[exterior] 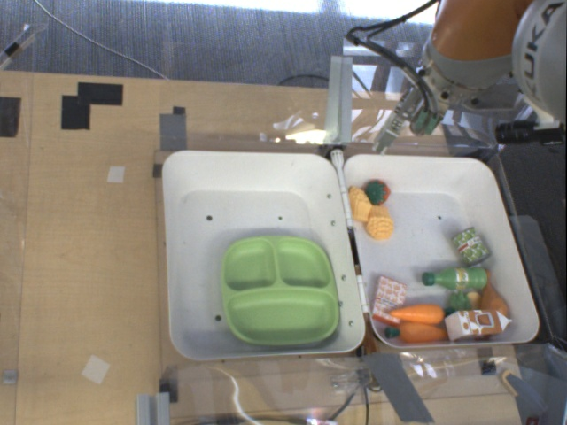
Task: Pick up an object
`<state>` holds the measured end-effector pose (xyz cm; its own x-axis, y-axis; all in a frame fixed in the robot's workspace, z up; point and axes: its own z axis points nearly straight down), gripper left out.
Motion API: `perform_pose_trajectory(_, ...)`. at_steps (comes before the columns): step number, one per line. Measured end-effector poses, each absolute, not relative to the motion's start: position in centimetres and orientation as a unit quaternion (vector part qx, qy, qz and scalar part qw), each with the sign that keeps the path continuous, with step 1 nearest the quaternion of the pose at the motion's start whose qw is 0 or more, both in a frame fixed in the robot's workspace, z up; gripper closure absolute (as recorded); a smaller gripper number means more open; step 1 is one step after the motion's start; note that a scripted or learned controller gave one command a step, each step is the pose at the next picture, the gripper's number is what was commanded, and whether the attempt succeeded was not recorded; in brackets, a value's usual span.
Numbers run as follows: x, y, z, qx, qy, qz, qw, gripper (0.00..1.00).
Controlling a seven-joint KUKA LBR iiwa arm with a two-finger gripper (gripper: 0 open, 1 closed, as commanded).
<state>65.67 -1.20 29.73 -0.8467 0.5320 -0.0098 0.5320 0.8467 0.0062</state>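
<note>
The one camera hangs fixed above the bench (80, 264) and looks down at a slant, far enough back to take in the left bin (186, 193) and the right bin (496, 211) whole. The arm (483, 16) enters at the upper right.

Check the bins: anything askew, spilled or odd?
Nothing spilled or damaged. The toys in the right bin are bunched at its near edge: green bottle lying on its side, carrots and carton piled together. The green plate sits flat in the left bin.
</note>
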Motion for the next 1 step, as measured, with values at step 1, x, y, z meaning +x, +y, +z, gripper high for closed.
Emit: perform_pose_trajectory(1,65.87,-1.03,31.07,0.274,0.962,0.0027,0.011,1.00)
